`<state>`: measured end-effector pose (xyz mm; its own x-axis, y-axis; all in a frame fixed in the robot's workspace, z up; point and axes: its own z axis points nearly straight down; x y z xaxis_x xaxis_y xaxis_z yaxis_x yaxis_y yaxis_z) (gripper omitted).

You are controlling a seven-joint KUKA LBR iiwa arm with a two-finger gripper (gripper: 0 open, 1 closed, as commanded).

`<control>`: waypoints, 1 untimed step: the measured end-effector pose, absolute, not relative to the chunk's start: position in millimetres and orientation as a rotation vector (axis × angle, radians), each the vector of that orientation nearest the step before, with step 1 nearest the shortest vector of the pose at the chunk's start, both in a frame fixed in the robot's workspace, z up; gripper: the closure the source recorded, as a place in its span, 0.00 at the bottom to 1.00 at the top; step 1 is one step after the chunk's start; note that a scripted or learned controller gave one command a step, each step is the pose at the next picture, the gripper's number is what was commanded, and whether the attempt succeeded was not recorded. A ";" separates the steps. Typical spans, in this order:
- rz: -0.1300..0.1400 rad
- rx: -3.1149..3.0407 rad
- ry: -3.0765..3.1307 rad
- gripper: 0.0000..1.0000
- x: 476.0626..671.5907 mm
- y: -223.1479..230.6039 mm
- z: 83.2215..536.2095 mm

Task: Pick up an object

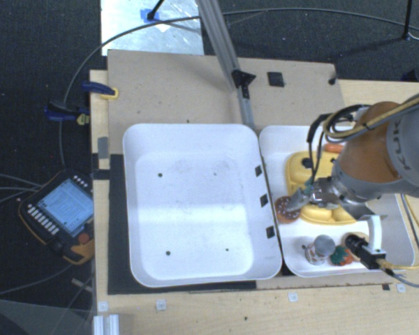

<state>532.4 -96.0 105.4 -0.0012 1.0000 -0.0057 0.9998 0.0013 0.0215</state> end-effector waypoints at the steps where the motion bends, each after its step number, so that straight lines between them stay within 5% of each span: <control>1: 0.022 2.204 2.207 1.00 534.3 -97.2 118.3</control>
<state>534.3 -97.2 118.3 -0.0016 1.0000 -0.0062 0.9997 0.0018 0.0258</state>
